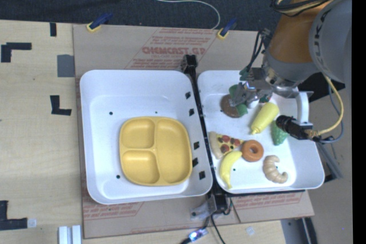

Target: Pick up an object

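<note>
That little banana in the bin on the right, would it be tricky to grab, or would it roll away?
The banana looks like smooth moulded plastic, so probably light, stiff and a bit slippery. Its curved shape lies flat, so it would likelier spin or slide than roll. It touches the pizza slice, which a push might shift too.

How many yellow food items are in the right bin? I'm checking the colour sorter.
2. A banana lies at the near edge beside the pizza slice; a yellow corn-like piece lies mid-bin, below the gripper. The arm may hide others.
</note>
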`<state>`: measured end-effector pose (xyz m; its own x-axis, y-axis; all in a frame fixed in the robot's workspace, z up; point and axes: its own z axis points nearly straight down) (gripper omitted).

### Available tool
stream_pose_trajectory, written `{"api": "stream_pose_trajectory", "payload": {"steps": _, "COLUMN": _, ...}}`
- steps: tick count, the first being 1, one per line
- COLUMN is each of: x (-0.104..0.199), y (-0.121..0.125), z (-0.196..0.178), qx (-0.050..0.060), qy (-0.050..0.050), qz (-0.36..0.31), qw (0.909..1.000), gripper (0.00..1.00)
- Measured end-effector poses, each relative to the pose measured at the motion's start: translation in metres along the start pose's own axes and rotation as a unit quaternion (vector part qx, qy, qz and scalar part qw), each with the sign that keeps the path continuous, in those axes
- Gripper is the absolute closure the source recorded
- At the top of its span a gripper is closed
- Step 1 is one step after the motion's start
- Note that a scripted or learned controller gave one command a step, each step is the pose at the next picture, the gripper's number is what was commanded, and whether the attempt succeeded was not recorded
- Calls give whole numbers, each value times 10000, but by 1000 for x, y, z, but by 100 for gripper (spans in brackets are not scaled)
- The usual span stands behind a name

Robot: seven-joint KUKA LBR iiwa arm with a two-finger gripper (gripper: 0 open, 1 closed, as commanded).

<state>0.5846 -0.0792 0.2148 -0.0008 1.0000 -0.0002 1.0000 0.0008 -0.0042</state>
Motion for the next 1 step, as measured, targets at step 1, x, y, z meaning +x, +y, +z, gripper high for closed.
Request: {"api": "stream_pose_trajectory", "payload": {"steps": 1, "x": 3, "y": -2, "z": 0, "qx": -8, "qy": 0, "qz": -1, "qw": 10000, "gripper": 100}}
